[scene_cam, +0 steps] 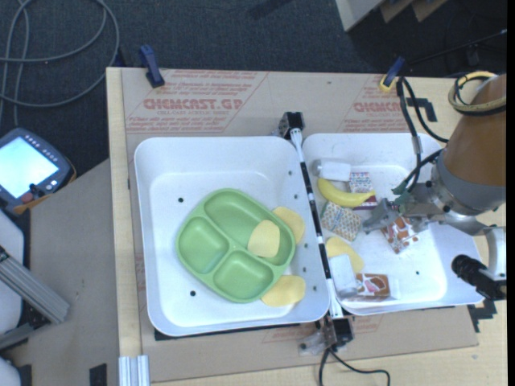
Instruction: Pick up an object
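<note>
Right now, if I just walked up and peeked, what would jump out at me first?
Probably the bright green divided plate in the left bin, with pale yellow chips on and beside it. Next, the yellow banana in the right bin, among small packets. The big grey and orange arm leans in over that bin from the right.

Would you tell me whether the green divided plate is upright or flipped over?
Upright: the green divided plate shows its three compartments facing up, one holding a yellow chip.
</note>
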Controlling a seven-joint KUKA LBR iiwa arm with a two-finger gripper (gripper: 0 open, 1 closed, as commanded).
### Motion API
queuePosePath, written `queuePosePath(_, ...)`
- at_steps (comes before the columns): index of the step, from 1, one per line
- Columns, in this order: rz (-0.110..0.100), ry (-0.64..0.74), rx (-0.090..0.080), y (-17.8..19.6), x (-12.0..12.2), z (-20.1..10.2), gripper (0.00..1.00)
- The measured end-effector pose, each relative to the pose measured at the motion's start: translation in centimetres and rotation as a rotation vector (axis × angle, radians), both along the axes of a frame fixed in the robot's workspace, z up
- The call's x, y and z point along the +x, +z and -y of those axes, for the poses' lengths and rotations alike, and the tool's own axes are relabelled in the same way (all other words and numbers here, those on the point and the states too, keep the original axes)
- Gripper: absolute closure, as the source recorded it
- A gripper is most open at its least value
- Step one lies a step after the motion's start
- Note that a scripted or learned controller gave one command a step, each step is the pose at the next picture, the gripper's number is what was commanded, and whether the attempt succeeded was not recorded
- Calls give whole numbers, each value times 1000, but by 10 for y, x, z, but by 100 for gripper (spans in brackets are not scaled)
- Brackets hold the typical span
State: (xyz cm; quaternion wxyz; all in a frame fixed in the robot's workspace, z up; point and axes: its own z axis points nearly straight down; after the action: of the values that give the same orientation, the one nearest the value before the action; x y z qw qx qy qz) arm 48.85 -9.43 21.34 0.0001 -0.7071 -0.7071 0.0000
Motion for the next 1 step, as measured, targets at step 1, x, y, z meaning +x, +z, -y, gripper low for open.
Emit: queuePosePath(1, 23, 1, -7, -110, 37, 31, 0)
